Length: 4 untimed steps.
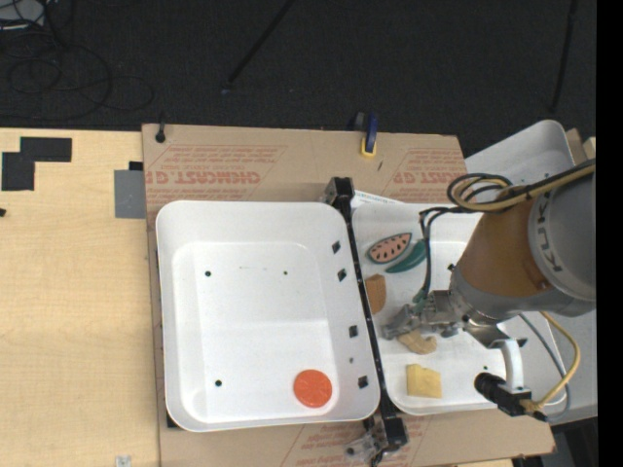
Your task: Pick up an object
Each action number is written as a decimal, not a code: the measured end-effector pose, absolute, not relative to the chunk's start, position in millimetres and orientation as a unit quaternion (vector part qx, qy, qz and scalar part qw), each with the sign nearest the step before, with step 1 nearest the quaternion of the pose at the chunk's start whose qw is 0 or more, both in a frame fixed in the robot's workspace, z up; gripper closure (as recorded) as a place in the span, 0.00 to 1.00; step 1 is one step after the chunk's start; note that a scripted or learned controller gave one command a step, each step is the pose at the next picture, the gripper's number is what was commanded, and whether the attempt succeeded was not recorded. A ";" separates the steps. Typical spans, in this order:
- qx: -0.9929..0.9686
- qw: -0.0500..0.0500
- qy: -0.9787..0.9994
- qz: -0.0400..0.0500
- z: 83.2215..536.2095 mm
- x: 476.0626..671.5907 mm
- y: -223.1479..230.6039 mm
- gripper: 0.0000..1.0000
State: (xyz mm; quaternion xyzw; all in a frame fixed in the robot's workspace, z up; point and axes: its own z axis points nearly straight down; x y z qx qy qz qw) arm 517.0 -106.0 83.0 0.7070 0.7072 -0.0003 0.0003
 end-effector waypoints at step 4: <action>0.704 -0.003 0.710 -0.001 185.7 538.2 -27.4 1.00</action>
